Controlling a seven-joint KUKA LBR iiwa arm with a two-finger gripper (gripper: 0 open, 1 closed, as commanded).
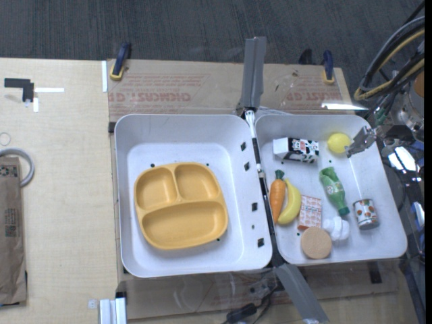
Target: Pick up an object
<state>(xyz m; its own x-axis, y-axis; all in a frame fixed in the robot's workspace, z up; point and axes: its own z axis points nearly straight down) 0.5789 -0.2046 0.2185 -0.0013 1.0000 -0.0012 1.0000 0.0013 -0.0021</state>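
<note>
Bins first: I see 2 shallow white plastic bins side by side. I take the yellow 3-compartment plastic plate point(180, 204) as my landmark; it sits alone in the left bin point(128, 181). Right of it, the right bin point(391, 241) holds an orange carrot point(277, 196) touching a yellow banana point(291, 203), a green bottle point(333, 190), a black-and-white carton point(296, 149), a yellow lemon point(338, 142), a small can point(365, 214) and a round tan disc point(316, 243). The gripper point(358, 142) hovers just right of the lemon; I cannot tell how wide it stands.

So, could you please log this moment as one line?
hand over right bin, beside lemon | nothing seen held | yellow tray in left bin
</note>
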